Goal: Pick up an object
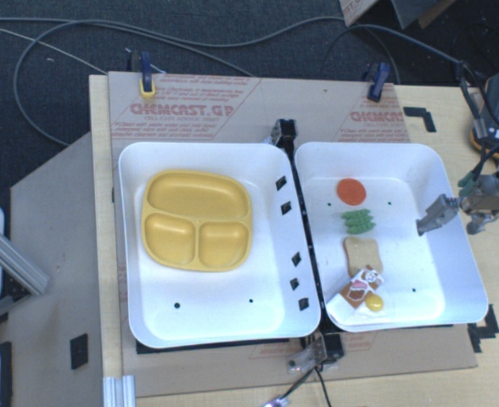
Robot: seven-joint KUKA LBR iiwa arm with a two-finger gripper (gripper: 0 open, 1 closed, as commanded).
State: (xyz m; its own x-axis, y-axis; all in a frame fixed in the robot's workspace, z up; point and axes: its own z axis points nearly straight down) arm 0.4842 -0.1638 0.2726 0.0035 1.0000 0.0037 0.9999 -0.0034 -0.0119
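Observation:
The right bin (436, 270) holds several small items in a column: a red-orange round piece (351, 192), a green leafy piece (359, 221), a tan bread-like slice (362, 253), and a red, white and yellow item (364, 292) near the front rim. My gripper (443, 213) hangs over the bin's right side, its grey fingers (434, 215) pointing left, well apart from every item. Nothing lies between the fingers.
The left bin (266, 303) carries a yellow divided plate (198, 220). Black clips (292, 227) line the seam between the bins. Blue clamps (147, 73) pin the cardboard sheet at the back. Cables trail across the dark floor behind.

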